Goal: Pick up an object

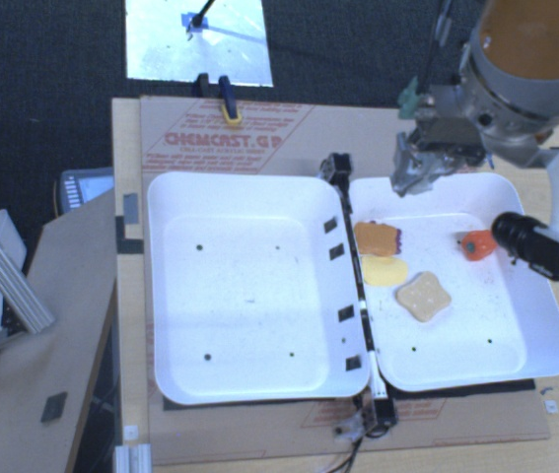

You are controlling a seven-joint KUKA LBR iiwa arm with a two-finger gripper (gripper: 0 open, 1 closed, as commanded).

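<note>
The right bin (516, 363) holds several small objects. An orange-brown piece with a purple edge (378, 237) lies near the bin's left wall. Just below it sits a pale yellow flat piece (384, 271). A beige toast-shaped slice (423, 297) lies toward the middle. A small red-orange object (476, 245) rests near the right side. My gripper (415, 179) hangs over the bin's back edge, above and right of the orange-brown piece, with nothing visible between its fingers.
The left bin (175, 363) lies beside the right one, joined by black clips (346, 313) along the middle. A black cylindrical fixture (527, 240) juts in over the right bin's right side. A metal plate (200, 28) lies at the back.
</note>
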